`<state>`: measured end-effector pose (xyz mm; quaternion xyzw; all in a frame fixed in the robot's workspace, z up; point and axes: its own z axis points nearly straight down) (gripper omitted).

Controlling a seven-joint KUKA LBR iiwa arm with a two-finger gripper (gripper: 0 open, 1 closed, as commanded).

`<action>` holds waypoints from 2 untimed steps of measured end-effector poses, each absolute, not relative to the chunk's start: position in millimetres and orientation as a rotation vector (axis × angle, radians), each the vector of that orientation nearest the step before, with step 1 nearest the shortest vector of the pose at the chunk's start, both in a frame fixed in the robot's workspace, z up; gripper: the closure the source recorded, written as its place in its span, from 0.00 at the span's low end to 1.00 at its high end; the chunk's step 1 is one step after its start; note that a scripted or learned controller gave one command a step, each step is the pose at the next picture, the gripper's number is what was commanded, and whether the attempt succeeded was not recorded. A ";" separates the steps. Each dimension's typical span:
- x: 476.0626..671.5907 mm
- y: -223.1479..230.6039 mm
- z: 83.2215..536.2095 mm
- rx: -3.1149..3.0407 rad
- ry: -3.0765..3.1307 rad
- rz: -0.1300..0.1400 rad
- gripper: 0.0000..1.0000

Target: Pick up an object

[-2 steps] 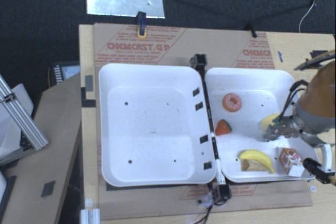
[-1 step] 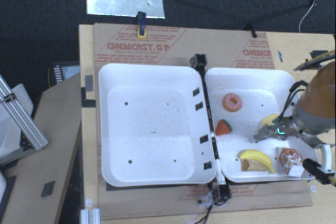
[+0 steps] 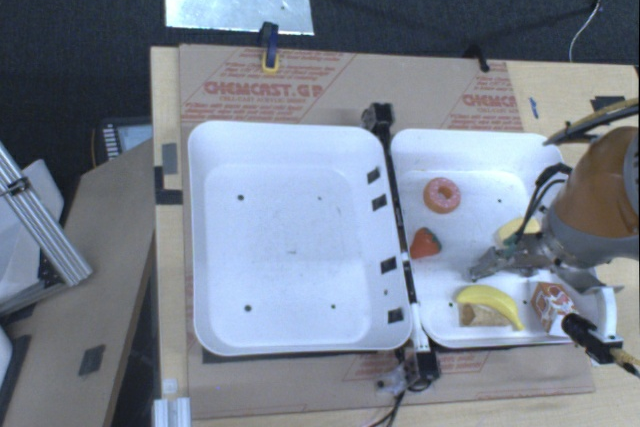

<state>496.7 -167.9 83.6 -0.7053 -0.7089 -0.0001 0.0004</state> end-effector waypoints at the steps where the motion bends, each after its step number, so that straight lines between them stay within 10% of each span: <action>1: 494.0 -133.5 83.7 -2.213 -2.228 -0.001 0.00; 2: 543.9 -143.3 85.1 -2.219 -2.232 -0.005 0.00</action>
